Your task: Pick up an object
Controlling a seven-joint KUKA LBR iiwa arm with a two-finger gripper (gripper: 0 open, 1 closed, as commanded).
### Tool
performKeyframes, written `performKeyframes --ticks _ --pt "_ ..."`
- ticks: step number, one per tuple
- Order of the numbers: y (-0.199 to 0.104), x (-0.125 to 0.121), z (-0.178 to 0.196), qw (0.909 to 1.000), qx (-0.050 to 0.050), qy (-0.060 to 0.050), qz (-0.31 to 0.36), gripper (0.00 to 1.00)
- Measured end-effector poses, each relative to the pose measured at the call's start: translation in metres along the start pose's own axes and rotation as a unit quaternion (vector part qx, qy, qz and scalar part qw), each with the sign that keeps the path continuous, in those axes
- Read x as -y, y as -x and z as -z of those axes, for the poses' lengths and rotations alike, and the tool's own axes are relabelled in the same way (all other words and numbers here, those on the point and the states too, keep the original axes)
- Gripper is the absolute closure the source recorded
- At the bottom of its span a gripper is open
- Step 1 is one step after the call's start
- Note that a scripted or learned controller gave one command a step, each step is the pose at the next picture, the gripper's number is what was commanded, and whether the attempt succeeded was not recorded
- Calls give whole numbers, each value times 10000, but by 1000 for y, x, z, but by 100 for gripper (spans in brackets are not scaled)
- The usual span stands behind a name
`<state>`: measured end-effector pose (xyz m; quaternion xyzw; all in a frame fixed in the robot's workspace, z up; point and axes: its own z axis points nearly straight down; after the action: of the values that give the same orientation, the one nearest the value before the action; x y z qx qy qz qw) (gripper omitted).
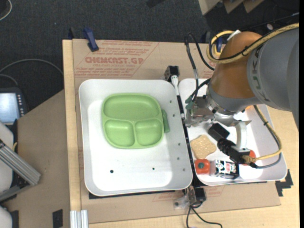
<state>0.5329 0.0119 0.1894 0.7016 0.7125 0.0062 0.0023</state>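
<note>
My hand (pixel 194 113) hangs low over the right bin (pixel 268 151), clenched or released I cannot tell, probably because the tan cracker (pixel 203 146), my likeliest pick, lies there just beside it.

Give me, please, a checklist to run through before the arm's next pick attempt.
1. Targets in the right bin: tan piece, orange piece and black-and-white packet lie there: ok.
2. Gripper over the right bin: ok.
3. Gripper lined up on a target: not ok; it sits by the bin's left wall, apart from the tan piece.
4. Anything held: cannot tell; the arm hides it.
5. Green plate in the left bin, apart from the arm: ok.
</note>
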Motion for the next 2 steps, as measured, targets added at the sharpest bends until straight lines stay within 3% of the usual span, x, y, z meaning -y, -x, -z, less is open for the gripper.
performKeyframes --ticks 1,2 --pt "122 11 -62 9999 46 -96 -135 100" --pt "45 9 -1 10000 15 -29 -39 100"
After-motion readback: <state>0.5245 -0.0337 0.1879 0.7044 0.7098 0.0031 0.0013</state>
